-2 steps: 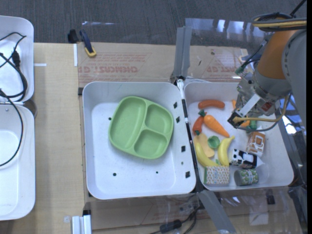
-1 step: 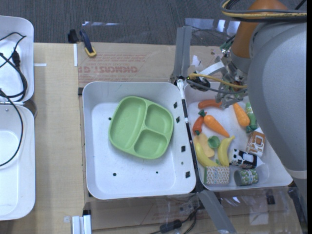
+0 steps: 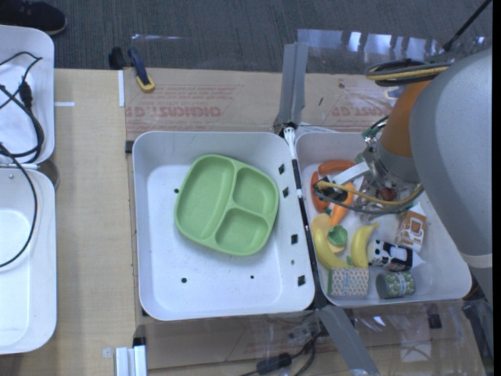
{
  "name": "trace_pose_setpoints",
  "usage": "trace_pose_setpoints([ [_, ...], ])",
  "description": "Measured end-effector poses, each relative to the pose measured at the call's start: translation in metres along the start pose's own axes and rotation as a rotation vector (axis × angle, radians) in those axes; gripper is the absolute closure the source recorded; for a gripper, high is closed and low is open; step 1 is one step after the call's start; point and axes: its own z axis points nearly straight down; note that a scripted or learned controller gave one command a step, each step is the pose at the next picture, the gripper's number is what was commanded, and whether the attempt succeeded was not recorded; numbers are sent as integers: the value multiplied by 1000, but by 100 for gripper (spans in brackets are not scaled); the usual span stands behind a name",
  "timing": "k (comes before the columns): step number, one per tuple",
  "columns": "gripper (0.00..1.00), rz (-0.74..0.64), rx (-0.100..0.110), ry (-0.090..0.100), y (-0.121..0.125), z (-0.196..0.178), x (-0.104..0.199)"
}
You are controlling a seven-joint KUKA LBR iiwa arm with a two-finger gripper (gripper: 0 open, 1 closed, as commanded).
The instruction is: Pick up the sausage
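Sausage point(image 3: 332, 169): my best guess is the reddish-orange curved piece at the upper left of the right bin point(image 3: 450, 276), close against the divider. It is partly covered by the gripper point(image 3: 346, 193), which hangs low over that corner among cables. Claw state: cannot tell, since wrist and hoses mask it, and I see nothing clearly held.

Step in hand, as I judge it: closing on the sausage. To do it well I'd centre the claw across the short width of the piece, clear of the bin wall and the orange bit just below, then lift straight up so the clutter stays put.

Count:
- two white bins, the left bin point(image 3: 156, 288) bearing one green plate point(image 3: 227, 204) with three compartments
- two bananas point(image 3: 324, 245)
- one small green piece point(image 3: 337, 236)
- one cow-patterned item point(image 3: 390, 254)
- one small box point(image 3: 412, 229)
- one can point(image 3: 395, 284)
- one tan packet point(image 3: 350, 282)
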Motion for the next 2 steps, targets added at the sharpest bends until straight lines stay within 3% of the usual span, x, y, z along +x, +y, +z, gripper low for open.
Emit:
trace_pose_setpoints([
  [1,100,-163,-2,1,-29,-101,62],
  [2,100,-610,0,-1,14,-69,40],
])
